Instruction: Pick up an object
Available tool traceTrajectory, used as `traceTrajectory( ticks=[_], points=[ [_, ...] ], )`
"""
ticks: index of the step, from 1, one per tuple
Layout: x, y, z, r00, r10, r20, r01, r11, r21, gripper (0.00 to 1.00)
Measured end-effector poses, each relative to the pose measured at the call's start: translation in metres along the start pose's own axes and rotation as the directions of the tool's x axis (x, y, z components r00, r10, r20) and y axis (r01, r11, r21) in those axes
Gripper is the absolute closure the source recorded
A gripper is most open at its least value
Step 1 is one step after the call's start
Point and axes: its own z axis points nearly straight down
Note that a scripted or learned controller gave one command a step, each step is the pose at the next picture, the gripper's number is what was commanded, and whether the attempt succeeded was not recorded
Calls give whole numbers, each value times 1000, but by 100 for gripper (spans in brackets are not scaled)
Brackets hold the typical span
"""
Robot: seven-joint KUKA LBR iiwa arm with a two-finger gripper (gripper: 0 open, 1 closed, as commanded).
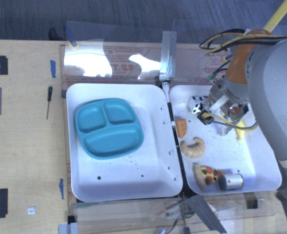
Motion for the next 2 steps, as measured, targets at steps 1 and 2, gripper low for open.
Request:
traceTrajectory(
  ticks=[1, 2],
  points=[
    [-76, 31, 5, 956, -291, -29, 290, 956, -43, 0],
    [-77, 33, -7, 957, -289, -28, 288, 956, -52, 100]
  ],
)
